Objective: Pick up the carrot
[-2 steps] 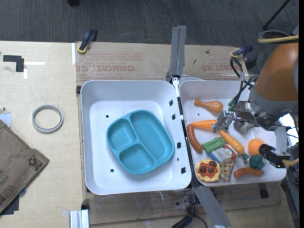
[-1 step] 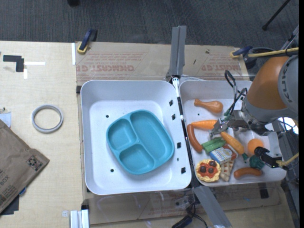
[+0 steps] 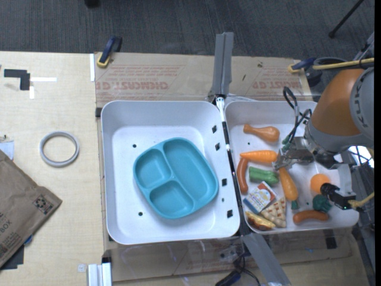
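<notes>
the arm reaches in over the right bin (image 3: 345, 222), its orange band high at the bin's right side and the gripper (image 3: 288, 159) low near the bin's middle. whether the gripper is open or shut cannot be told; its tip is a dark tangle against the toys and nothing can be seen clamped in it. the carrot (image 3: 259, 157) lies flat and roughly crosswise just left of the gripper tip, near or touching it. the toys sit tight together: a chicken drumstick (image 3: 263, 133) above the carrot, a red sausage (image 3: 241, 175) along the left wall, a green piece (image 3: 262, 175) just below the carrot, a second orange piece (image 3: 289, 185) slanting down under the gripper, a small printed box (image 3: 259, 198) and a pizza slice (image 3: 272, 212) near the front edge, another sausage (image 3: 311, 217) and an orange fruit (image 3: 319, 183) toward the right. open floor shows mostly along the bin's back wall. the left bin (image 3: 119, 177) holds a blue divided plate (image 3: 174, 177) with bare white margin all around. on the bench to the left lie a tape ring (image 3: 59, 148) and a cardboard box (image 3: 18, 207).
</notes>
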